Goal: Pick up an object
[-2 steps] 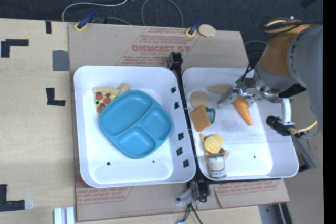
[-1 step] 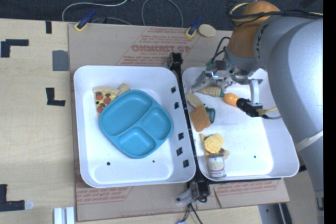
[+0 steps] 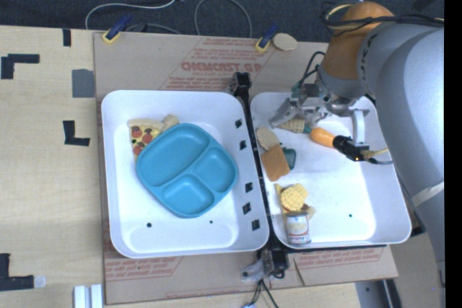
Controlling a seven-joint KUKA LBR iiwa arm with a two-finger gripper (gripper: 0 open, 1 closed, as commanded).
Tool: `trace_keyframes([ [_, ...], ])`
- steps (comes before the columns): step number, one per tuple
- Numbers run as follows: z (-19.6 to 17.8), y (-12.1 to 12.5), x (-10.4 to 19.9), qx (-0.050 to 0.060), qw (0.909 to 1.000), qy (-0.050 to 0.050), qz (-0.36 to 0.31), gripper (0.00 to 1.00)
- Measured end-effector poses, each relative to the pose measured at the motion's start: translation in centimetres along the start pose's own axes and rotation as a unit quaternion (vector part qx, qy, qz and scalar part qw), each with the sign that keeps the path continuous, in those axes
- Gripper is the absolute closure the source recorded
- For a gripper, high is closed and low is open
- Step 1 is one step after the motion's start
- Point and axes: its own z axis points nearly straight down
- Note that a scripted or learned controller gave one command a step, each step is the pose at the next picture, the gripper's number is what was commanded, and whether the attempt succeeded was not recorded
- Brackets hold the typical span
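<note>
The arm (image 3: 404, 83) comes in from the right and bends down over the right bin (image 3: 375, 216). The gripper (image 3: 303, 115) is low at the far part of this bin, and its fingers (image 3: 283, 114) look spread apart, with a small yellow piece (image 3: 294, 125) just under them. I cannot tell if they touch it; nothing is clearly held between them.

Near the gripper lies a carrot (image 3: 323, 135), orange, beside a black part of the tool. Along the left wall of this bin there is a bread (image 3: 274, 162) with a small teal thing (image 3: 289, 156) touching it. Closer to the camera lie a waffle (image 3: 293, 196) and a can (image 3: 297, 227), near each other.

In the left bin (image 3: 119, 155) a blue tray (image 3: 188, 169) with three compartments lies in the middle. A pizza slice (image 3: 143, 133) lies at its far left edge, partly under it.
</note>
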Motion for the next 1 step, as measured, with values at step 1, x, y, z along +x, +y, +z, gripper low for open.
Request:
trace_keyframes([
  [1, -3.25, -2.88, -3.89, 0.002, 1.0000, -0.001, 0.002, 0.00],
])
